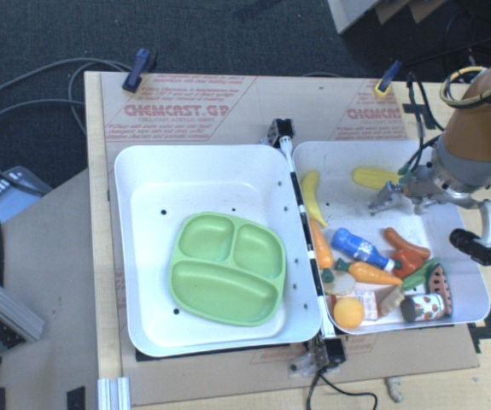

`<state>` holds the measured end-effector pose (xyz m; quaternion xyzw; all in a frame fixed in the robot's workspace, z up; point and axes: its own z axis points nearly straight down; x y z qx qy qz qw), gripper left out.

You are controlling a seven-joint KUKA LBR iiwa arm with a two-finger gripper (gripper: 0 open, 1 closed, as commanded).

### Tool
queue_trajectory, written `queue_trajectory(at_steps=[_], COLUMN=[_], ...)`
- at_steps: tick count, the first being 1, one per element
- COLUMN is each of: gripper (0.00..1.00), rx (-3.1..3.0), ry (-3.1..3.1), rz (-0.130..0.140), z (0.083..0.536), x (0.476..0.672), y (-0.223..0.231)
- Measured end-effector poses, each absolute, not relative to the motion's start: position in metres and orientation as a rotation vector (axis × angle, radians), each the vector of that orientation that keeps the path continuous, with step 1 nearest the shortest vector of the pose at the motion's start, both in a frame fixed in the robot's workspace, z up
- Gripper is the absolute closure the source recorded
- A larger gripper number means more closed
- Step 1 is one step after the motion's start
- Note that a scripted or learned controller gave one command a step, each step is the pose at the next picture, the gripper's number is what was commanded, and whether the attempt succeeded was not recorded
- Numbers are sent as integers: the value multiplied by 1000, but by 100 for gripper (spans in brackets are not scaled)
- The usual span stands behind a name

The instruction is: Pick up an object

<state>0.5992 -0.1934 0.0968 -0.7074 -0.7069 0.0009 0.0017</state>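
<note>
Jaws (388,196) near right bin (476,310) far edge; spread or pinched: cannot tell.

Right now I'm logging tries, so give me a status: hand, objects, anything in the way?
Hand low in right bin, nothing seen held. Yellow corn just beside it. Toys piled at near end; green plate alone in left bin.

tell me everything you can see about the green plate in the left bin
The light green divided plastic plate lies flat, right side up, in the left white bin, toward its near right part. It is rounded-rectangular, with two small compartments at the far side and one long one at the near side. Nothing lies in it; only the bin floor touches it.
</note>
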Motion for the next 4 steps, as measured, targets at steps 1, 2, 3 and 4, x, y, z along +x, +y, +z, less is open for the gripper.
queue_trajectory(at_steps=[1, 2, 3, 4], gripper=[0, 0, 0, 0], rx=[-2221, -2211, -2222, -2221], ry=[-2220, -2214, -2221, -2220], rz=[1, 13, 1, 0], z=[84, 82, 85, 84], x=[540, 662, 587, 541], y=[-188, -192, -199, -188])
